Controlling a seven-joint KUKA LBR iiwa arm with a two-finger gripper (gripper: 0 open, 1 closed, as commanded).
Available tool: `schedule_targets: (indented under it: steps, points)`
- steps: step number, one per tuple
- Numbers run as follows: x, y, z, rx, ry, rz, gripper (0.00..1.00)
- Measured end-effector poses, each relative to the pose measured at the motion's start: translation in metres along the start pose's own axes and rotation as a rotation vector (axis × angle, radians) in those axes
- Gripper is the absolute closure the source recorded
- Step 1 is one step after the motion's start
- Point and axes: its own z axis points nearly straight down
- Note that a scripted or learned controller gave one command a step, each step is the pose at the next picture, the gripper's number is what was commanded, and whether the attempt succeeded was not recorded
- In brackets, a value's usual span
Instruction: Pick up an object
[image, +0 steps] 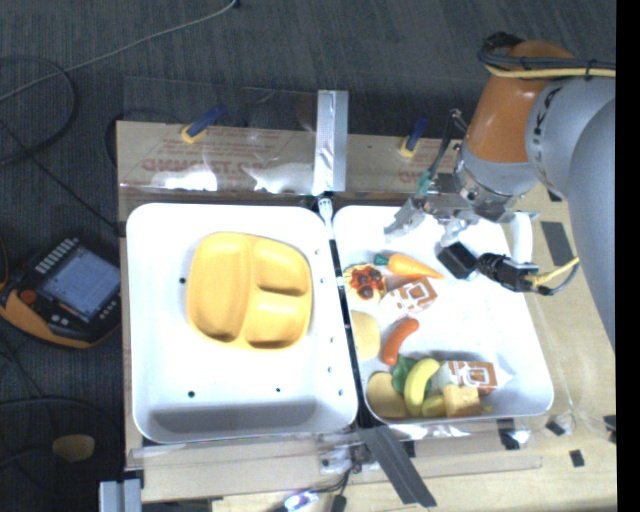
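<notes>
The right bin (520, 330) holds several toy foods. An orange carrot (412, 266) lies near its back, with a dark red berry cluster (366, 281) and a small white-and-orange packet (415, 293) beside it. A red sausage (398, 338) lies in the middle. At the front sit a yellow banana (422, 380), a white-and-orange box (472, 375) and a yellow cheese block (460, 401). My gripper (432, 238) hangs over the bin's back part, just above and right of the carrot. It is open, with nothing between its fingers.
The left bin (160, 400) holds a yellow divided plate (248, 288). A metal strip (331, 140) stands behind the wall between the bins. Blue-and-yellow clamps (203, 122) sit on the board behind. A handheld pendant (72, 288) lies on the floor at left.
</notes>
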Motion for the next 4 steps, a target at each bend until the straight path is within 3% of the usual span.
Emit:
schedule_targets:
  steps: [1,2,3,4]
  points:
    - [-0.012,0.007,0.097,-0.016,0.001,-0.194,0.00]
    - [-0.029,0.037,0.102,-0.012,0.006,-0.281,0.00]
    - [-0.029,0.039,0.090,-0.022,0.001,-0.283,1.00]
    - [0.001,0.032,-0.061,-0.003,0.001,-0.537,1.00]
